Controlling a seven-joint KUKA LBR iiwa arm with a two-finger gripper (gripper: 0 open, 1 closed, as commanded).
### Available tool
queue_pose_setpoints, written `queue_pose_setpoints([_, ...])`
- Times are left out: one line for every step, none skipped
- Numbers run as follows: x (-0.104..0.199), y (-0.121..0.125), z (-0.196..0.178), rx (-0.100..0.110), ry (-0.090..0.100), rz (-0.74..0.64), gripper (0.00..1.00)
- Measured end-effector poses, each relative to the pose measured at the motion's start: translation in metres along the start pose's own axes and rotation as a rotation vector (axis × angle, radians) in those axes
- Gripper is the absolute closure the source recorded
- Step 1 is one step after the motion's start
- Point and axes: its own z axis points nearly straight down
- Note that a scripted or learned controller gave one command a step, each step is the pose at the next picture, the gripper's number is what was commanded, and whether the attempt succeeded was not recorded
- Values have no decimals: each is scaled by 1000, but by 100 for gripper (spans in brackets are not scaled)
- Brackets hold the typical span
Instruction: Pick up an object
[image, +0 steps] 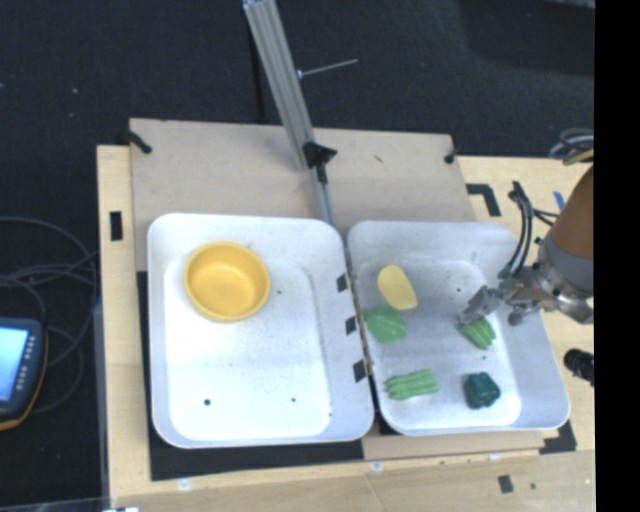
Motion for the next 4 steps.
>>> queue_pose_setpoints([-10, -3, 54, 1, 0, 1, 0])
queue_pose_setpoints([-11, -3, 73, -3, -1, 0, 0])
queue_pose_setpoints([-11, -2, 62, -6, -2, 1, 100])
queue_pose_setpoints([-2, -1, 10, -4, -1, 0, 100])
